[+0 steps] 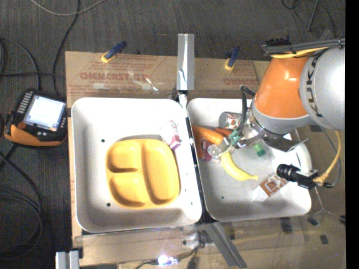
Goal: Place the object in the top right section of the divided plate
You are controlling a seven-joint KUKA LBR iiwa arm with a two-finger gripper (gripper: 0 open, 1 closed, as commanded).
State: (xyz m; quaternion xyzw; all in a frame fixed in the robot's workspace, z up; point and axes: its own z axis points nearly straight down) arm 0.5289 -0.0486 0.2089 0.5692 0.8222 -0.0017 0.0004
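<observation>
Two white bins on the tabletop. The left bin (84,150) holds the yellow divided plate (143,171). In the right bin (280,206), the gripper (235,139) hangs above a banana (238,170) and carrot (208,133); jaw state cannot be told.

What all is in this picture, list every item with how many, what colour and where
divided plate: 1, yellow, in the left bin
bins: 2, white, side by side on the bench
banana: 1, yellow, right bin, middle
carrot: 1, orange, right bin, upper left
can: 1, silver, right bin, top
clamps: 2, blue and yellow, bench's far edge
pendant: 1, orange and black, left of the bench
arm: 1, grey and orange, over the right bin
tool: 1, above the banana
</observation>
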